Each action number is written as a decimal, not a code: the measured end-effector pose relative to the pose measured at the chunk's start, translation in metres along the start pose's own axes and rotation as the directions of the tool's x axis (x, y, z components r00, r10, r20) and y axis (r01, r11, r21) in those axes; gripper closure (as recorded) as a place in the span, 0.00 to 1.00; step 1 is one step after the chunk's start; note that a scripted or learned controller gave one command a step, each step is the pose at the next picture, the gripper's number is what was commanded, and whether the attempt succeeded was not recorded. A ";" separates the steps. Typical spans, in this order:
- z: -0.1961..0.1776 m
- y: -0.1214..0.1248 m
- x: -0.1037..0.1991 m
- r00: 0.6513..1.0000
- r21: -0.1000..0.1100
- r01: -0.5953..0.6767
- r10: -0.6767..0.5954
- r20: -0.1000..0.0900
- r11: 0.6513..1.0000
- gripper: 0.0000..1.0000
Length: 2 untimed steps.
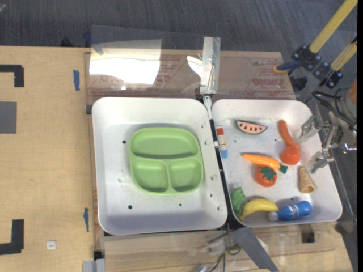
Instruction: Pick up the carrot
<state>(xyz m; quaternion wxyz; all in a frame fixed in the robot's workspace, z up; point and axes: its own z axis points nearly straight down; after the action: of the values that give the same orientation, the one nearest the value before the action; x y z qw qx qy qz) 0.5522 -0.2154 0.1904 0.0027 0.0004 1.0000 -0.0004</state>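
My gripper (319, 143) hangs at the right edge of the frame over the right bin's (329, 208) rim, fingers spread apart, gripping nothing; the carrot (261, 161) lies mid-bin, touching the tomato (266, 176) just below it.

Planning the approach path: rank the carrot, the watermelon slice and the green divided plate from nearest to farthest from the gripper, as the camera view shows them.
1. Carrot, mid right bin, left of the gripper at that bin's right edge.
2. Watermelon slice, upper left of the right bin.
3. Green divided plate, in the left bin.
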 end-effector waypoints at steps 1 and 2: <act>0.089 0.032 0.022 0.946 0.002 0.325 -0.325 0.003 0.946 0.00; 0.100 0.091 -0.001 0.958 0.002 0.287 -0.287 0.009 0.958 0.00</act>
<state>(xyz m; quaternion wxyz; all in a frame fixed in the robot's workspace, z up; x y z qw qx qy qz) 0.5538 -0.1244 0.0903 0.0071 -0.1448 0.9894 -0.0012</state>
